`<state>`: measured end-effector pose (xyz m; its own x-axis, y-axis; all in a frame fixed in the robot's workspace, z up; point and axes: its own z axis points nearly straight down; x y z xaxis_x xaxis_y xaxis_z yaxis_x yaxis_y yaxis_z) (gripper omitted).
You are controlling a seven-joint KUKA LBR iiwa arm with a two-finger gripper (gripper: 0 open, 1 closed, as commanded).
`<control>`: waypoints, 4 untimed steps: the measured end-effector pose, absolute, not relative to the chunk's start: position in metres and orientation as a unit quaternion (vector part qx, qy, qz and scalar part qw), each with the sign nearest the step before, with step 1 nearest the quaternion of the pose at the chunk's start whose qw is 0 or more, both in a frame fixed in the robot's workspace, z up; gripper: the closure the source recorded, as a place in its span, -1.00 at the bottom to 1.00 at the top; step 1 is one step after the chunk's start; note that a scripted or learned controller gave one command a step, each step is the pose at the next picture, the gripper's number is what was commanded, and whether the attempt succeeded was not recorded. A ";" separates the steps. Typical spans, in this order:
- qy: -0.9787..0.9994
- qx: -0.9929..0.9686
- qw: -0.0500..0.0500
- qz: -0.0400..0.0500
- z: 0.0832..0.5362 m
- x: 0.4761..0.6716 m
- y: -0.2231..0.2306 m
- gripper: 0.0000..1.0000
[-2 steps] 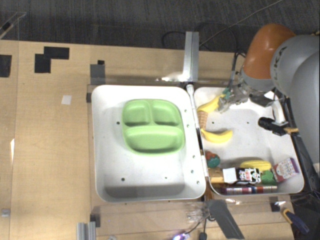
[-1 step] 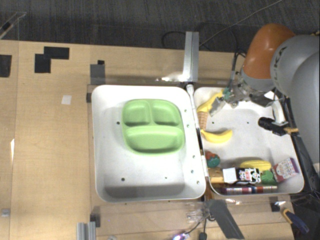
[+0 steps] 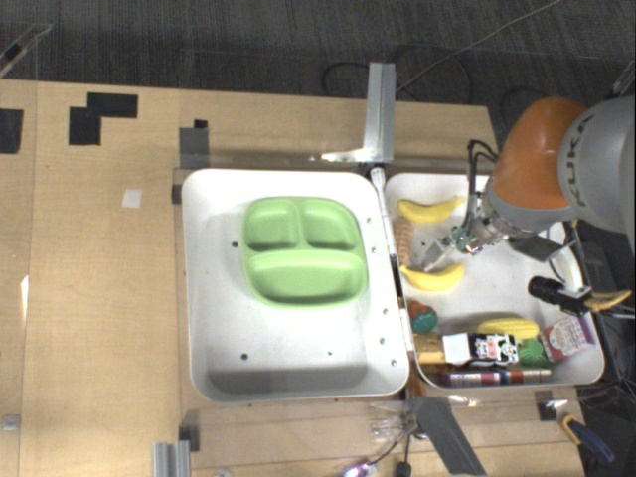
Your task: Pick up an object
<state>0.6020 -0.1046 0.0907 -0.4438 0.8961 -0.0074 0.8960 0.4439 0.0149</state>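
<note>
My fingers [image 3: 437, 254], state unclear, hang at centre right of the frame over the right bin [image 3: 593, 371], just above a yellow banana [image 3: 433, 278] lying left to right.

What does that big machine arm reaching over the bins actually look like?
The arm is thick and rounded, light grey, with dark lettering on its side and a glossy orange band above the wrist. At its end sits a small metallic tool, with thin black cables looping around it and a little green part showing close to the tip.
</note>
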 end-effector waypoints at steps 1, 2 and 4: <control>0.872 0.490 -0.007 -0.001 0.088 0.668 -0.118 -1.00; 0.872 0.489 0.004 0.003 0.100 0.674 -0.117 1.00; 0.874 0.486 0.001 0.004 0.108 0.674 -0.112 1.00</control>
